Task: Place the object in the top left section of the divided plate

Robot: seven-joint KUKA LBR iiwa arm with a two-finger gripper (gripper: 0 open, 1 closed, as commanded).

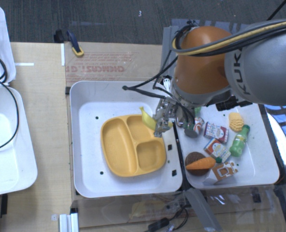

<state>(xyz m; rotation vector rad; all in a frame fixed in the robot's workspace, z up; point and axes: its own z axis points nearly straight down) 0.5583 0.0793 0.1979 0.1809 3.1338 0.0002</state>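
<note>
A yellow divided plate [118,149] lies in the left white bin [84,144], with one long section on its left and two smaller ones on its right. My gripper [159,124] hangs over the plate's upper right rim, beside the wall between the two bins. A small yellow banana-shaped object [147,118] sticks out to the left of the fingers, over the plate's upper right section. The fingers appear closed on its right end. The orange wrist band hides the upper part of the gripper.
The right bin [263,173] holds several toy foods: a carrot [200,164], a brown round piece [195,156], a green bottle [238,141], a yellow corn piece [236,121], small cartons [215,132] and a can [197,126]. Black cables trail from the wrist.
</note>
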